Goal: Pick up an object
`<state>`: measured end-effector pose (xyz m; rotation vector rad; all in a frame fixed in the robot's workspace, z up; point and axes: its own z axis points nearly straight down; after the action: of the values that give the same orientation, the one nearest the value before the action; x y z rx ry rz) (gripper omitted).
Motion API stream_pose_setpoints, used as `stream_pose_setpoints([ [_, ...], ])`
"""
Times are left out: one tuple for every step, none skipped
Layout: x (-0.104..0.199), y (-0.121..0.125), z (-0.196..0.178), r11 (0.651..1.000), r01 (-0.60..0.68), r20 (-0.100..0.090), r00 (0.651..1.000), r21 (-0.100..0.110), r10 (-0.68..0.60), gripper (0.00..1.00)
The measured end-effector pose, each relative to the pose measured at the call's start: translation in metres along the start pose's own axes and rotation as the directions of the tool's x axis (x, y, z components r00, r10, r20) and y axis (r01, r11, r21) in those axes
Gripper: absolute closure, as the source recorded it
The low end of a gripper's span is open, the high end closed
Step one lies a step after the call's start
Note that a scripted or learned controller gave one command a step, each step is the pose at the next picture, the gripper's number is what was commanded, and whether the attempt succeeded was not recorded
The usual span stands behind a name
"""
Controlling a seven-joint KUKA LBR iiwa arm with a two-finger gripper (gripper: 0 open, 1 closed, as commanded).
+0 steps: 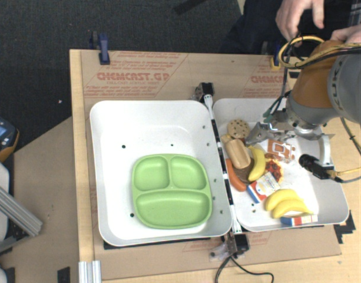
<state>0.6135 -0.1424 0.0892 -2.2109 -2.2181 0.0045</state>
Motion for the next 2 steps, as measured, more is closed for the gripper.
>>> stream_pose_setpoints([
  [0.043,-0.031,0.004,1.0,0.0,0.006,1.0,-0.011,0.0,0.0],
  [0.049,-0.078,0.005,1.0,-0.004,0.004,1.0,-0.007,0.004,0.0],
])
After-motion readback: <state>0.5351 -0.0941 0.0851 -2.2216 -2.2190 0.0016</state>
